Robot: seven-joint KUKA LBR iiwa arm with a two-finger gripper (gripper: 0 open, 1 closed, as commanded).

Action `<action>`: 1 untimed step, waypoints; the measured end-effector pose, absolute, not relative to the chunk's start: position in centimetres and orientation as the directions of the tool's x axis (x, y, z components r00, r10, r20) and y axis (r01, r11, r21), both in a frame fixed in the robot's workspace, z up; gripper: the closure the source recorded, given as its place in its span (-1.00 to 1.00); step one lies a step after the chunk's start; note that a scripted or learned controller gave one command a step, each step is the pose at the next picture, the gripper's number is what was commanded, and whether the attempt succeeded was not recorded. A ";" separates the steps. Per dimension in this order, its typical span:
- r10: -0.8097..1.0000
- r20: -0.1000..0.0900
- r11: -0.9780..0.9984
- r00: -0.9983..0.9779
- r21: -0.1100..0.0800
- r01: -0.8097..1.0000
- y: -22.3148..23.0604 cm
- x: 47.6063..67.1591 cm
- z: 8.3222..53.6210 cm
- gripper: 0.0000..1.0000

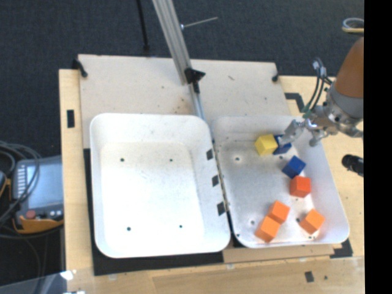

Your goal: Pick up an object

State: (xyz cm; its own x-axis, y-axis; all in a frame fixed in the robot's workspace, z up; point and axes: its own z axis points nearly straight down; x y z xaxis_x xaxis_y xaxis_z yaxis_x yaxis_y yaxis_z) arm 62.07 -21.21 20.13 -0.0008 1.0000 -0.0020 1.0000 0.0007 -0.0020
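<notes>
Looking at the right bin (331, 182), you've got a small yellow cube (266, 144) at its far side, left of centre, sitting flat on the floor. The gripper (298, 132) hangs just right of it, over the bin's far right part; a blue piece (282, 144) sits between them. Can't tell the grip state. Blue cube (294, 166) and four orange blocks (278, 212) lie nearer.
</notes>
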 end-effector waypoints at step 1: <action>1.000 -0.001 0.004 -0.004 -0.003 1.000 -20.7 62.5 15.7 -1.00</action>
